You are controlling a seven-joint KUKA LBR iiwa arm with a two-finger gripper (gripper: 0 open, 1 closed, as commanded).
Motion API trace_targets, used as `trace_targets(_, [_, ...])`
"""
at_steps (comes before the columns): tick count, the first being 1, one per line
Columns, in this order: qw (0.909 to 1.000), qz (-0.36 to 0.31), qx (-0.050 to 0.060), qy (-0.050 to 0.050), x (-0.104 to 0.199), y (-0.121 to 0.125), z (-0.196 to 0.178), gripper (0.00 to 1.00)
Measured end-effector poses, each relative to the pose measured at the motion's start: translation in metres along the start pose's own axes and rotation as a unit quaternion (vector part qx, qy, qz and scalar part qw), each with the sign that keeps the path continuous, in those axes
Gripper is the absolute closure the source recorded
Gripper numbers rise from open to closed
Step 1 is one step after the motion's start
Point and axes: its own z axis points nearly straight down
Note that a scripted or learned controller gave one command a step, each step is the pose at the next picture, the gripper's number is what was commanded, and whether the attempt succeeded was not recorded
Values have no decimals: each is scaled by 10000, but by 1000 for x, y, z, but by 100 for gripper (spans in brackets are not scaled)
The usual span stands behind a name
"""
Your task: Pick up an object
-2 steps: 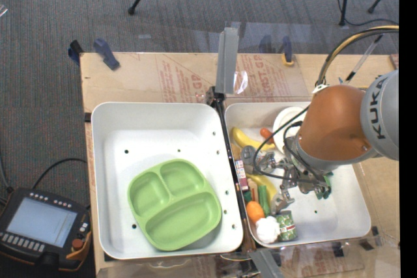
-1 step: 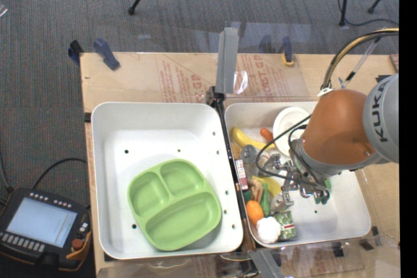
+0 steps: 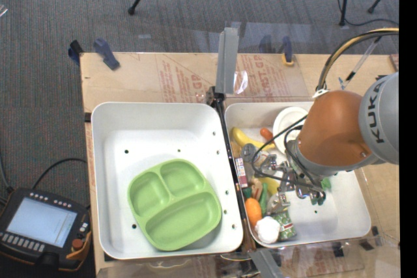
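The right bin holds a heap of small items along its left side: a yellow banana, an orange ball, a white ball, a small orange carrot-like piece and a white bowl at the back. My gripper hangs low over this heap, just right of the orange ball, below the arm's orange band. Its fingertips are lost among cables and clutter.
The left bin carries a green three-compartment plate toward its front. A grey post rises behind the wall between the bins. A teach pendant lies on the floor at the lower left.
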Motion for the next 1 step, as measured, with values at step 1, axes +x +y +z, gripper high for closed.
trace_targets(1, [9997,186,-21,142,-19,1,7,0])
